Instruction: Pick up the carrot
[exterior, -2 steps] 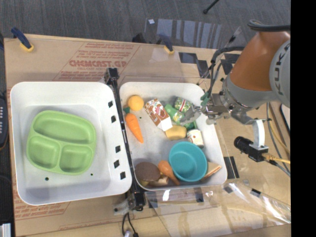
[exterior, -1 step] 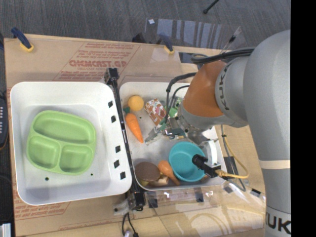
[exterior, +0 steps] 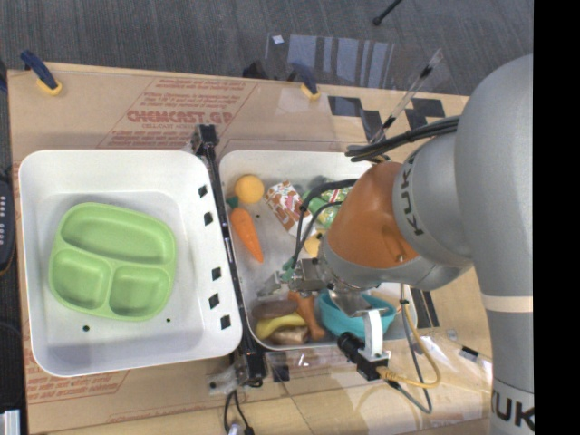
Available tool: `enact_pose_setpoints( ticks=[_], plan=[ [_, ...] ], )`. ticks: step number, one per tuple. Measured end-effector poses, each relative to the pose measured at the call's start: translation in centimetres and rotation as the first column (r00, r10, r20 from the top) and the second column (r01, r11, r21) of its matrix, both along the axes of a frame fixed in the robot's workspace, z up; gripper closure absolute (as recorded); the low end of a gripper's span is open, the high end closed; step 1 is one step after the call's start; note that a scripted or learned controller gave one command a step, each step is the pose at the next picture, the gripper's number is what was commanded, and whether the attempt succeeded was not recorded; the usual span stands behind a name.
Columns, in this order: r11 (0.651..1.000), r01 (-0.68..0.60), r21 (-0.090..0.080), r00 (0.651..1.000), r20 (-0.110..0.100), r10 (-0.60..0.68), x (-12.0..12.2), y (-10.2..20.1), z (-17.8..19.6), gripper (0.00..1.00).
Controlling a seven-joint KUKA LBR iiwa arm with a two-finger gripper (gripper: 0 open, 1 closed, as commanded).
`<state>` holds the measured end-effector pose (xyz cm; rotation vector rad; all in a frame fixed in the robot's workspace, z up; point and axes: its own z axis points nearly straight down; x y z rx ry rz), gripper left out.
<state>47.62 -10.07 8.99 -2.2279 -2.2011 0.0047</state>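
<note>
Arm (exterior: 453, 198): it is reaching in from the right and bending down over the right bin, its grey body and orange band (exterior: 367, 220) covering much of that bin's right half.
Wrist: it is pointing downward toward the near end of the right bin, with cables trailing off toward the bench's front edge.
Gripper (exterior: 313, 284): it is sitting low under the orange band, above the clutter at the bin's near end; whether it is released or clenched on anything I cannot tell, as the wrist is blocking the view.
Carrot (exterior: 246, 232): it is lying free in the right bin (exterior: 272, 163), close to the left wall, tilted with its green top toward the far end and its tip toward the near end, apart from the gripper.
Neighbours: a round yellow fruit (exterior: 249, 188) is sitting just beyond the carrot's top, and a red and white packet (exterior: 285, 202) is lying to its right.
Near end: a banana (exterior: 281, 323) and a teal bowl (exterior: 362, 317) are crowding together with brown items that are hard to make out.
Left bin (exterior: 36, 243): it is holding 1 green divided tray (exterior: 111, 261) with 3 compartments.
Hidden: the right bin's right side is lying under the arm, and a green item (exterior: 323, 202) there is partly covered.
</note>
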Motion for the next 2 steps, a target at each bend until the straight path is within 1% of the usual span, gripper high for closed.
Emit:
enact_pose_setpoints(
  ticks=[1, 2],
  plan=[
    [1.000, -0.008, 0.000, 1.000, -0.005, 0.008, 0.1, -0.1, 0.9, 1.00],
    [0.973, 0.233, -0.003, 0.973, 0.005, -0.233, 2.1, 4.2, 14.5, 1.00]
  ],
)
